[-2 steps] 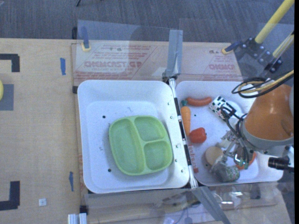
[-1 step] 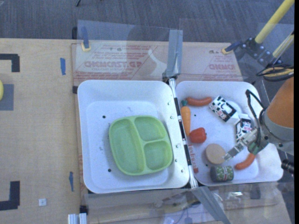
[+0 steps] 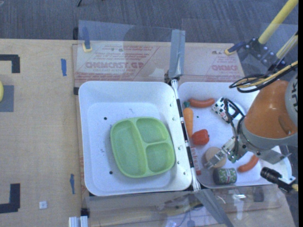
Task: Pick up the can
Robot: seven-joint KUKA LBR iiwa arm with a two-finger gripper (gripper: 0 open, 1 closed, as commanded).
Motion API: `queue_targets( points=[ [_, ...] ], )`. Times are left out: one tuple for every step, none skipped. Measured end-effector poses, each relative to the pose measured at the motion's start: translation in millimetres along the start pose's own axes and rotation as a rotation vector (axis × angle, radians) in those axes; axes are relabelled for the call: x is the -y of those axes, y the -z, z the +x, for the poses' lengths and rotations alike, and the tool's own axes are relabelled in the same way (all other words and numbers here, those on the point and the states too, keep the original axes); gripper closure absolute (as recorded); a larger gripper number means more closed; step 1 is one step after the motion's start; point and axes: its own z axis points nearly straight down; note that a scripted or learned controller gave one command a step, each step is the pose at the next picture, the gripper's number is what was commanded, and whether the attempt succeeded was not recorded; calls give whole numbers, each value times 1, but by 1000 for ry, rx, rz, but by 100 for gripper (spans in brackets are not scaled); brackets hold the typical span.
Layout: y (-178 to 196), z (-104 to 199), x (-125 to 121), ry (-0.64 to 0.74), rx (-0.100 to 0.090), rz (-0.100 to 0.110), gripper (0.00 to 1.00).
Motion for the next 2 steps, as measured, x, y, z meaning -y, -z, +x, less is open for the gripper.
queue_targets(
  points=[
    [-13,-19,12,308,10,-9,0],
    [-14,-40,28,518,11,-6,0]
  ],
)
